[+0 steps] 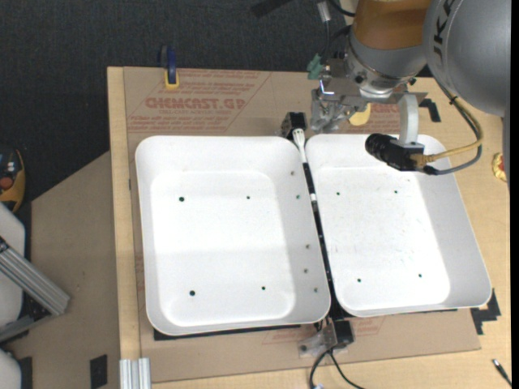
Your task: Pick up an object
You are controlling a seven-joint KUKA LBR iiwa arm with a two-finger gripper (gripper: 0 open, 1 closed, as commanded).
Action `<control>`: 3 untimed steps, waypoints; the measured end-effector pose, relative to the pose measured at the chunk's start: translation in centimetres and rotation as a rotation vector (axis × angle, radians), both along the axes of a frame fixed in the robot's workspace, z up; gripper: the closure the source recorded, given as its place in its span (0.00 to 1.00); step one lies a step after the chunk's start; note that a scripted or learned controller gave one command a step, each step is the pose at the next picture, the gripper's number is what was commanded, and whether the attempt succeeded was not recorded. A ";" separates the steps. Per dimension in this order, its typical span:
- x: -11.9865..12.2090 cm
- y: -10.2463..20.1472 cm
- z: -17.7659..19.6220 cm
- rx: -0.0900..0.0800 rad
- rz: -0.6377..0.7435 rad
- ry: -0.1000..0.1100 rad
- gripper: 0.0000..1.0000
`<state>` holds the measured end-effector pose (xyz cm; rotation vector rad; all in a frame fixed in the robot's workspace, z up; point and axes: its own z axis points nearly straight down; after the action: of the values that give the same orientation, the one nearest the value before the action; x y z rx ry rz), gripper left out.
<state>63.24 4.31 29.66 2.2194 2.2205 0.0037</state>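
Looming closest to the lens, the grey arm [478, 39] hangs over the far end of the right bin [405, 250]. Below it your pincer [332, 112] sits at that bin's far rim, near the seam with the left bin [219, 233]. You cannot tell how far open it is. A small pale object [359, 116] shows just beside it, and whether it is gripped is unclear. This looks like the grasping step, so next you need a confirmed grip and then a straight lift.

Smooth white plastic bins [219, 306] on matt brown cardboard [130, 112].

The brown board [203, 96] reads "CHEMCAST GP" in red.
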 end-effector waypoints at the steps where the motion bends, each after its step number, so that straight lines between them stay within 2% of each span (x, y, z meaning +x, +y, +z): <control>1: 1.2 -3.9 5.5 -0.002 -0.003 -0.006 1.00; 2: 2.7 1.2 -4.7 0.001 0.004 0.013 1.00; 3: 0.7 1.9 -1.1 0.001 0.001 0.003 1.00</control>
<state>63.91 6.24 28.55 2.2204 2.2227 0.0016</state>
